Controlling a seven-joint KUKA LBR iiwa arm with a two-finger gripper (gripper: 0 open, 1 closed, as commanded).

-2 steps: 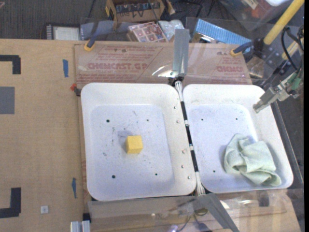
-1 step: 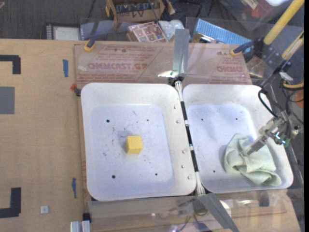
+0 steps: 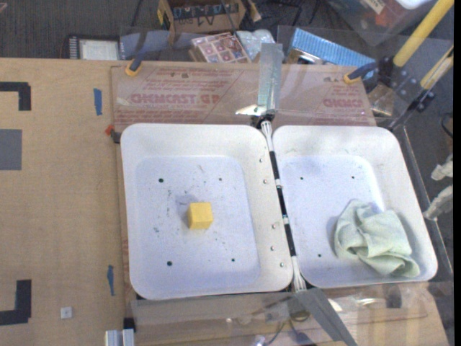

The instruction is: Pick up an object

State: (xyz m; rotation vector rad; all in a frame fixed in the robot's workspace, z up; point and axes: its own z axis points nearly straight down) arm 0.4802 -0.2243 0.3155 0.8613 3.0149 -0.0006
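Two white bins sit side by side on the counter [image 3: 57, 193]; the left bin [image 3: 137, 157] carries a small yellow cube [image 3: 201, 215] near the middle of its floor, a touch toward the near side, standing alone with dark specks scattered around it; the right bin [image 3: 324, 150] holds a crumpled pale green cloth [image 3: 374, 238] bunched into its near right corner, pressing up against the rim; cube and cloth lie well apart, one per bin, the divider between them; as for the fingers, spread or pressed together, I cannot tell.
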